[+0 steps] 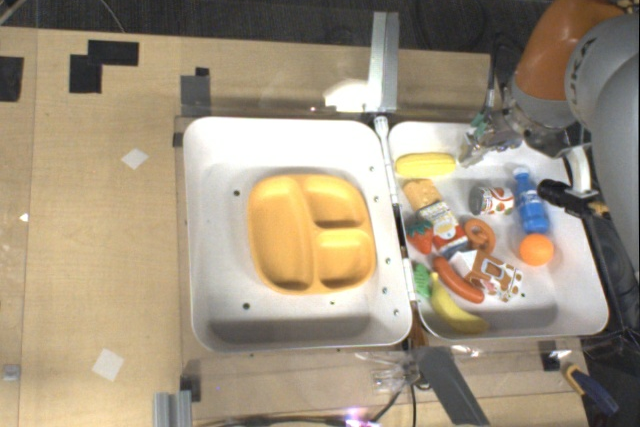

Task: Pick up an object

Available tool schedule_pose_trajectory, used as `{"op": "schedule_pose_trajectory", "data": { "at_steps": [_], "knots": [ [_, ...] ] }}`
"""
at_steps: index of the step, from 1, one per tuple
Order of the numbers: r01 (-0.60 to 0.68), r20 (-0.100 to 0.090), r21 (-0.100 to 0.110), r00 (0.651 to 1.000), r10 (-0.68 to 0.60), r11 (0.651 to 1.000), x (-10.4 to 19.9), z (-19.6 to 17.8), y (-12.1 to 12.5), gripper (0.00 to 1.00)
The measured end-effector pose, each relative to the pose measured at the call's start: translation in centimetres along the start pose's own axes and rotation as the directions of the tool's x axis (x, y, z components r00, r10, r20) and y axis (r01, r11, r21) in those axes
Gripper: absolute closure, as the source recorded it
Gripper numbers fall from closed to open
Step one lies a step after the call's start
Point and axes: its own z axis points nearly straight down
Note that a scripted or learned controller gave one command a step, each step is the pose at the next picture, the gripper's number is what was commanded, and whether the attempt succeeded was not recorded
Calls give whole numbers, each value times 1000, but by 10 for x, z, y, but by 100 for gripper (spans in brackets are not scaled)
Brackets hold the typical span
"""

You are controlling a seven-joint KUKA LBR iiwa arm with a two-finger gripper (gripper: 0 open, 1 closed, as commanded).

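The right bin (580, 300) holds a jumble of toy food. A yellow block (425, 163) lies at its far left, with a small boxed item (428, 201) below it. A blue bottle (529, 203) and an orange ball (537, 250) lie on the right, a small can (493, 201) in the middle. A sausage (457, 281), a banana (455, 312) and a pretzel (478, 235) lie toward the front. My gripper (478, 143) hangs over the bin's far edge, above and right of the yellow block, with nothing seen between its fingers.
The left bin (215, 215) holds a yellow divided tray (310, 231). A metal post (384, 55) stands behind the wall between the bins. The arm (570, 55) comes in from the upper right. Wooden bench surface surrounds both bins.
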Motion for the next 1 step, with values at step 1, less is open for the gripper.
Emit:
{"op": "schedule_pose_trajectory", "data": {
  "at_steps": [1],
  "knots": [
    [0,0,1,1000,0,1000,1,1,0,0]
  ]
}}
